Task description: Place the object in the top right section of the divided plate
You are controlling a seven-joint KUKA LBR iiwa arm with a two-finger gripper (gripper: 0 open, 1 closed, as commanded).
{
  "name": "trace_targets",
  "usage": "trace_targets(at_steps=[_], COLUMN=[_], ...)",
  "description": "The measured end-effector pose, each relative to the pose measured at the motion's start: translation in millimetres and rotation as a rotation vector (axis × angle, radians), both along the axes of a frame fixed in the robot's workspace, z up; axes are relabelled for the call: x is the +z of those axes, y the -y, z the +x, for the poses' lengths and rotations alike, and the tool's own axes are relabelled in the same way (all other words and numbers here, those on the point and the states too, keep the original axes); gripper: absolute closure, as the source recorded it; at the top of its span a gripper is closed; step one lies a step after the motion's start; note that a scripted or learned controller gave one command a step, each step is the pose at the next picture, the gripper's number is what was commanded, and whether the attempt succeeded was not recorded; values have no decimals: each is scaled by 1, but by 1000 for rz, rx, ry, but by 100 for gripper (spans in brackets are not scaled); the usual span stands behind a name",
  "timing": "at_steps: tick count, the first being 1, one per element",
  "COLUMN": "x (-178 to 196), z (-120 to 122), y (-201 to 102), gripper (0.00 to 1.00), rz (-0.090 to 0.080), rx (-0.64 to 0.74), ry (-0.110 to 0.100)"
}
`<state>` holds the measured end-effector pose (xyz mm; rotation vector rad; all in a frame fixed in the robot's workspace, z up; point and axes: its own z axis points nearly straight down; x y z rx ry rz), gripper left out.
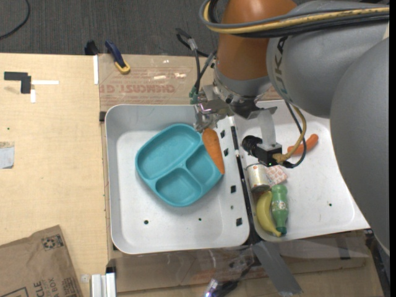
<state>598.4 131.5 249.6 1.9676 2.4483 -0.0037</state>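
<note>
Carrot first: we see a smooth orange toy carrot, long and tapered, hanging at a slant with its thick end up by the gripper and its narrow tip pointing down and right. It lies over the right rim of the divided plate, above the plate's upper right section; whether it touches the plate we cannot tell. The fingers appear closed on the carrot's thick end, though the metal parts there are small and cluttered, so how wide they stand we cannot say.

The plate is teal plastic, matte, with rounded corners and three shallow wells parted by raised ridges: one large well on the left, two smaller ones on the right. It sits turned at an angle in the left bin, a shallow white tray with curved corners and a few small dark holes in its floor.

Just beside it stands the right bin, of the same white plastic. In it we see a yellow banana touching a green bottle, a metal can above them, a small pale packet beside the can, and a second orange piece near the cables.

Above all this, the arm shows a glossy orange band and a smooth grey shell, with black and yellow cables looped around it. The worktop is pale wood, and brown cardboard lies at its lower left.
</note>
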Motion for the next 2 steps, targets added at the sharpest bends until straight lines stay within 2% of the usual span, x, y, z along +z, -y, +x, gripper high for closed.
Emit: trace_targets(at_steps=[1,2], x=[-26,-6], z=[1,6], y=[-4,-29], gripper=[100,100], rz=[0,0], rx=[52,200], ry=[-2,1])
